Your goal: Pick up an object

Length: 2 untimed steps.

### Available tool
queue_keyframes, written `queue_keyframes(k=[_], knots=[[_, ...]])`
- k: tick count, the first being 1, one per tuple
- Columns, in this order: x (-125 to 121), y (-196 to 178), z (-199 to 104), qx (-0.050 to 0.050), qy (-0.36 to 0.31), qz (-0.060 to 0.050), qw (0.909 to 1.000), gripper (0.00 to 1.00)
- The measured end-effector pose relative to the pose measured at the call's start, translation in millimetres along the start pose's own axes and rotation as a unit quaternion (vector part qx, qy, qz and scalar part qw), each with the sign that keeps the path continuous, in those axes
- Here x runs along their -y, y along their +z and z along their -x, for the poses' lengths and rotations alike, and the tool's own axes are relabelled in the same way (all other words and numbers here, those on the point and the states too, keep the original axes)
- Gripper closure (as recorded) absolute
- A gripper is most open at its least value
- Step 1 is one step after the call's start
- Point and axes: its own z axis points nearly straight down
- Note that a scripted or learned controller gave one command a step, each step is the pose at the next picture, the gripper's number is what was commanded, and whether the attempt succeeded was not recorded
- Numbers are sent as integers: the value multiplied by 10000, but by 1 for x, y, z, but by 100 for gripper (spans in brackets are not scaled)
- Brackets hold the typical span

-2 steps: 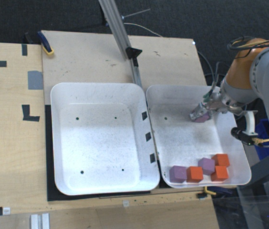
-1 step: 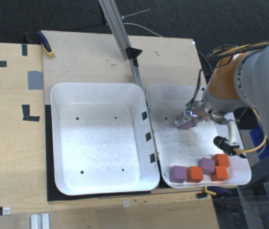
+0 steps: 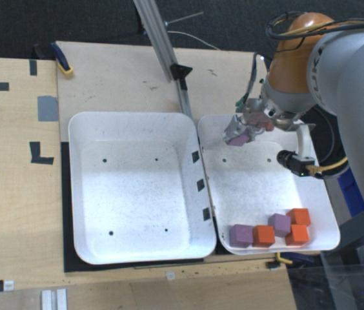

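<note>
Purple block (image 3: 238, 140) pinched in the tool (image 3: 241, 134), hanging above the far end of the right bin (image 3: 311, 196)! The grip looks shallow, so a jolt could shake it loose and drop it. Five more purple and orange blocks (image 3: 272, 230) huddle along the near rim. The left bin (image 3: 82, 173) sits alongside on the pale wood bench (image 3: 14, 192), with dark floor beyond.
</note>
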Motion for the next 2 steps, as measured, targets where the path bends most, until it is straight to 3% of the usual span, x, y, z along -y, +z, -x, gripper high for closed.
queue_keyframes(k=[1,2], knots=[[9,5,5,13,31,-53,10000,100],[31,6,-83,-8,-3,-57,10000,100]])
